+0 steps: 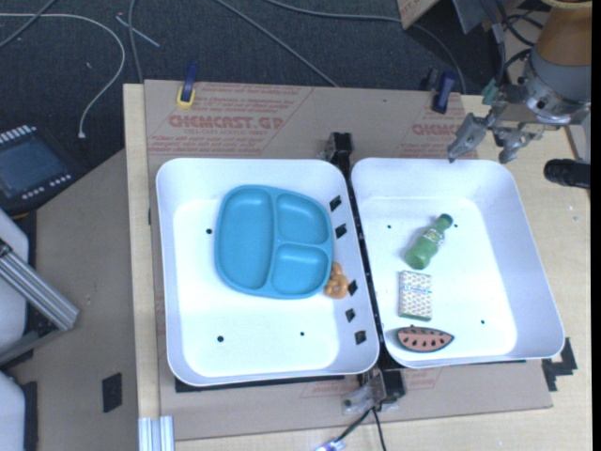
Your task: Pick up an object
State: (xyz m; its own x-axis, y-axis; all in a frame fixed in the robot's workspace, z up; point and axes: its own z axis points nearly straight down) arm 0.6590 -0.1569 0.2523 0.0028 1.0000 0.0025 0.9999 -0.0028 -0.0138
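Camera view: bottle [428, 241], packet [415, 295], watermelon slice [423, 339] unobstructed.

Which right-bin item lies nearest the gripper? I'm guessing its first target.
The green bottle: it lies highest in the right bin, closest to the gripper; the packet and watermelon slice lie farther.

Red print reading "CHEMCAST GP" runs across the brown board [239, 111] under the bins; its smaller lines are unreadable.
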